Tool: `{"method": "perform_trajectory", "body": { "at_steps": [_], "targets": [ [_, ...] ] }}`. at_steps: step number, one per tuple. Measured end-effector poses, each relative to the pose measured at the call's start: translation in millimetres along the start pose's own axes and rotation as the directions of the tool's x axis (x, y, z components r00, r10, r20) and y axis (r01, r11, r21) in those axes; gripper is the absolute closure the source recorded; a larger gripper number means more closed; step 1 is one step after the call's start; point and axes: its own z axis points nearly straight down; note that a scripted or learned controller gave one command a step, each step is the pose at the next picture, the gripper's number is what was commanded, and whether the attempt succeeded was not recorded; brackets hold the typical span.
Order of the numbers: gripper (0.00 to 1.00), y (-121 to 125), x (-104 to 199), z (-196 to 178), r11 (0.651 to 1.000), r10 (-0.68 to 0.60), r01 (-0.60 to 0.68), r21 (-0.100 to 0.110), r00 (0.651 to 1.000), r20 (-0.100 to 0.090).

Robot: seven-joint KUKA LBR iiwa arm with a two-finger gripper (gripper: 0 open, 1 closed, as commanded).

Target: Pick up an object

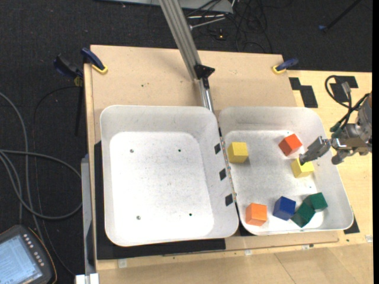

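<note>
The right bin holds several blocks: a yellow cube, a red-orange cube, a small yellow block, an orange cube, a blue cube and two green blocks. My gripper hangs over the bin's right rim, just right of the red-orange cube and above the small yellow block. It is open, with nothing between its fingers. Its left finger points down toward the small yellow block.
The left bin lies beside the right one on the wooden bench. A metal pole slants in from the top to the gap between the bins. Blue and yellow clamps sit at the bench's far corners.
</note>
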Motion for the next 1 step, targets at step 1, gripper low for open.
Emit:
{"method": "perform_trajectory", "body": {
  "at_steps": [1],
  "targets": [
    [0.00,0.6,0.0,-2.1,1.000,0.001,-0.001,-0.004,1.000,0.001]
  ]
}}
